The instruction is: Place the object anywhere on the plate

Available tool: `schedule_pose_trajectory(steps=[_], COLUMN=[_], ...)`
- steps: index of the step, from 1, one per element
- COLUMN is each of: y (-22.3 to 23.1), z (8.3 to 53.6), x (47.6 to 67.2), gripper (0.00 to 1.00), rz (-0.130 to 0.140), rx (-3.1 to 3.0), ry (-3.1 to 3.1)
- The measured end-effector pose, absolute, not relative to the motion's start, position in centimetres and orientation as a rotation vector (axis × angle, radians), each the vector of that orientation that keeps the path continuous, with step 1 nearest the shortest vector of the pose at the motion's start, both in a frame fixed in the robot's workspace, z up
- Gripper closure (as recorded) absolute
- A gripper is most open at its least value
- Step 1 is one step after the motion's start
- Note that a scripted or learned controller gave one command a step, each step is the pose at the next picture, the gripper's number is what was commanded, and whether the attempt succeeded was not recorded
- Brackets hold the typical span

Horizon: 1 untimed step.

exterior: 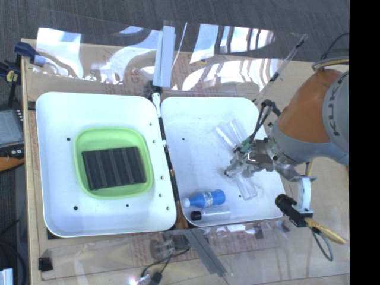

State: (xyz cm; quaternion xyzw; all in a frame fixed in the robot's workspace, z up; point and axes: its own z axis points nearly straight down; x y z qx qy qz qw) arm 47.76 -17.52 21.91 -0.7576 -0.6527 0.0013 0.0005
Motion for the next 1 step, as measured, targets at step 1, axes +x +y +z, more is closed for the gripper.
schedule_pose_trajectory(steps=[1], y=[-17.52], z=[21.91], x=[47.75], gripper=[0.00], rz=[0.004], rx=[-2.379], ry=[-2.050])
